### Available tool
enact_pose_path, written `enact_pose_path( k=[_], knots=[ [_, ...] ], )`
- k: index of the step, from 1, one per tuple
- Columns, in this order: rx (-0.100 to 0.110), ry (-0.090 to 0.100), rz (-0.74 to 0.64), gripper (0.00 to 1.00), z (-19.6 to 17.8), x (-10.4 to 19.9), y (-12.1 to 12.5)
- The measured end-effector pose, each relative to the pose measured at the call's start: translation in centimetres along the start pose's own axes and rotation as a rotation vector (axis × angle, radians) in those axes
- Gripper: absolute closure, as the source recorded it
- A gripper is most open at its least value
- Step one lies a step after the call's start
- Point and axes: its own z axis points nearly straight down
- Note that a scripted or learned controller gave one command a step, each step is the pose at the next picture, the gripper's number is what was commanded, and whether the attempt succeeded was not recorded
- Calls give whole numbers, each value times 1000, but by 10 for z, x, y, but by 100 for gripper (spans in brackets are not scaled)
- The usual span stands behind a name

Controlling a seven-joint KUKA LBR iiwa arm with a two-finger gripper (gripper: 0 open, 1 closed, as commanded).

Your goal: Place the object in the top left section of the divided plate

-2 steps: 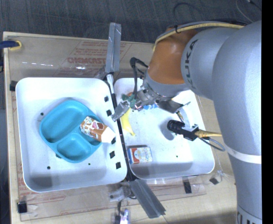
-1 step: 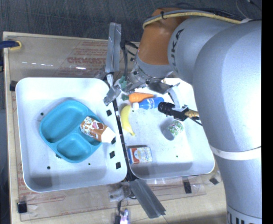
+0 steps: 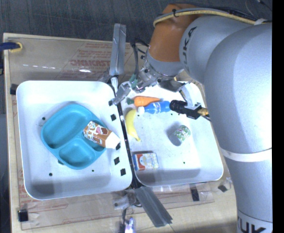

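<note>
A blue divided plate (image 3: 64,132) lies in the left bin (image 3: 30,178). A small brown and white carton (image 3: 100,134) lies tilted on the plate's right rim, partly over the right-hand sections. My gripper (image 3: 126,89) hangs over the divider between the bins, at the back left corner of the right bin (image 3: 205,164). It is above and just left of an orange carrot (image 3: 146,101), and apart from the carton. I see nothing held in it.
In the right bin, a blue bottle (image 3: 159,107) lies beside the carrot, with a yellow banana (image 3: 131,125) along the left wall. A green and white can (image 3: 181,133) and a red box (image 3: 146,160) lie nearer the front. The arm covers the bin's back right.
</note>
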Motion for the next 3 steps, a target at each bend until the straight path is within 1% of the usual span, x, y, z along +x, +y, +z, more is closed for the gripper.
enact_pose_path(
  k=[1,2,3],
  knots=[
    [4,3,-25,0,1,4,-9],
    [4,3,-25,0,1,4,-9],
    [-2,-1,-86,0,0,-7,-2]
  ],
)
